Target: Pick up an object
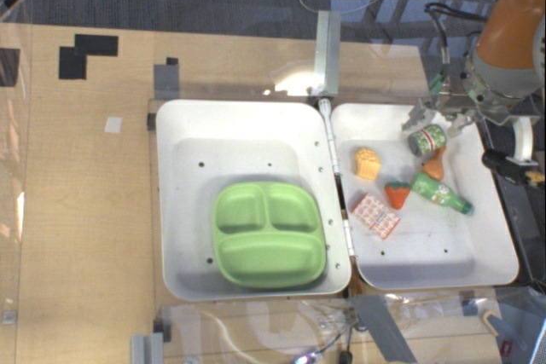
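Camera view: my hand (pixel 437 120) is up in the right bin's (pixel 486 268) far corner, fingers closed around a small green-labelled can (pixel 427 138), tilted, seemingly lifted clear. Green bottle (pixel 441 193) and toy carrot (pixel 397 194) lie nearby.

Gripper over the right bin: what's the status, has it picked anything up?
Gripper above right bin, a green-labelled can between its fingers. Green bottle, carrot and yellow toy lie loose. Nothing blocking.
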